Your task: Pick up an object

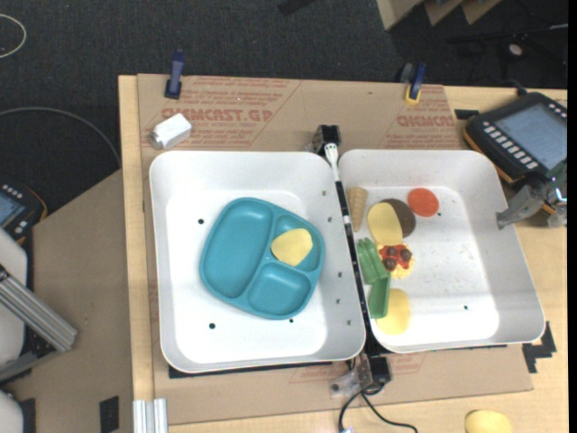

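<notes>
Beside the orange ball [424, 202], toy foods [386, 258] crowd the right bin [478, 269].

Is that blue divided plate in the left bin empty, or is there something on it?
Not empty. The teal three-compartment plastic plate holds one pale yellow rounded piece in its upper right compartment; the other two compartments look bare.

A robotics lab: clamped cardboard bench [270, 106], two white bins [171, 242], teach pendant [523, 138], loose cables [361, 413].
</notes>
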{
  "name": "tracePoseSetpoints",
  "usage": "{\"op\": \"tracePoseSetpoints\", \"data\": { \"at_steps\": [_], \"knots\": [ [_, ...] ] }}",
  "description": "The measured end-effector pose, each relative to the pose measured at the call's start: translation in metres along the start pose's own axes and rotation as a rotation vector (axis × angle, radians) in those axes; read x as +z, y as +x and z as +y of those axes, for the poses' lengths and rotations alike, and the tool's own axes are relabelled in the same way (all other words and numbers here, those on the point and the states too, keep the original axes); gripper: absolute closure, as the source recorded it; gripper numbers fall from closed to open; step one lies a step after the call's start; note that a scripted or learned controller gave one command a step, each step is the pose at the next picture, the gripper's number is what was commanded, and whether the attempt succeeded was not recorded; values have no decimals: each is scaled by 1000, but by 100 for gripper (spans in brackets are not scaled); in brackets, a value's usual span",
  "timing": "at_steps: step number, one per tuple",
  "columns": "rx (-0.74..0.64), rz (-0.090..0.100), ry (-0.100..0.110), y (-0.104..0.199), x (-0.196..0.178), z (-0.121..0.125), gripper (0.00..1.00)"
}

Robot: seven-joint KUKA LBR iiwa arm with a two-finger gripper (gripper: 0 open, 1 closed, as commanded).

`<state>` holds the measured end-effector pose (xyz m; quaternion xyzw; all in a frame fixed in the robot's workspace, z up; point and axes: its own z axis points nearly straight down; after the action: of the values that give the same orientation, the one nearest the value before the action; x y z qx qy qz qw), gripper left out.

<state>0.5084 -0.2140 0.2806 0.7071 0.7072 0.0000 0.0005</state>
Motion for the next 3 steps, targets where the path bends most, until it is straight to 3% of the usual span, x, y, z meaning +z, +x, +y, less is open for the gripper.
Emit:
{"op": "tracePoseSetpoints", "data": {
  "at_steps": [1,2,3],
  "knots": [
    [-8,5,6,82,41,14,0],
    [-1,4,-2,107,200,43,0],
    [0,-1,-15,105,179,46,100]
  ]
}}
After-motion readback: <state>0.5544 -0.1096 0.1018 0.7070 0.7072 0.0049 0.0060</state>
